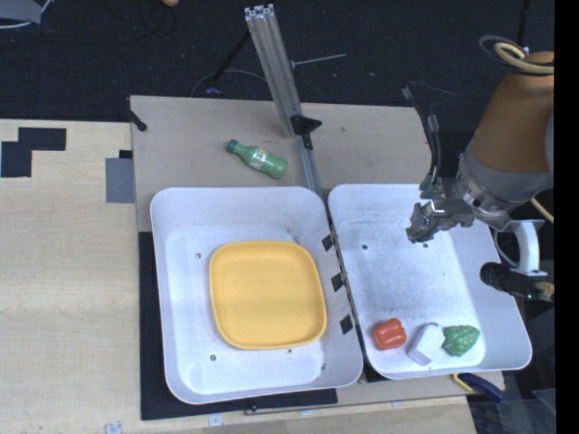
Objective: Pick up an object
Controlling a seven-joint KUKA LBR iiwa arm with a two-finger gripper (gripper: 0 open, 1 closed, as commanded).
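Nothing is picked yet: the dark two-finger gripper (pixel 423 229) hovers at the frame's right (grip state I cannot tell), while the small red rounded object (pixel 389 334) lies lower right.

A robotics lab: 2 white bins (pixel 181 242) (side by side), loose cables (pixel 109 3).
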